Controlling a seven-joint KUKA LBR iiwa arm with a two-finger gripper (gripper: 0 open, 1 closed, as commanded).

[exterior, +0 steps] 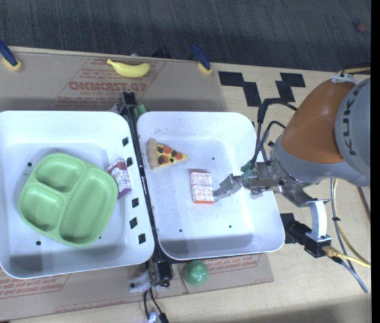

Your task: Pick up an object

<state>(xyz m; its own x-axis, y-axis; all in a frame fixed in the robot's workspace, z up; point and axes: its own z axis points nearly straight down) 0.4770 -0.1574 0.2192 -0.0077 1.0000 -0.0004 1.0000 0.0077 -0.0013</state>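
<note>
Two white bins sit side by side on the bench, and the arm point(325, 136) reaches in from the right over the right bin point(244, 237). Its gripper point(222, 187) hangs low just beside the small red-and-white packet point(201, 186), which lies flat near the middle of that bin's floor; the tip points at the packet's right edge, which suggests this is the thing chosen for picking. Whether the fingers are apart or together cannot be told from this angle, and nothing shows between them. A pizza slice toy point(165, 154) lies apart toward the bin's upper left, clear of the approach. The left bin point(5, 247) holds a green divided plate point(67, 199) and a small dark-red packet point(120, 177) against the dividing wall.
</note>
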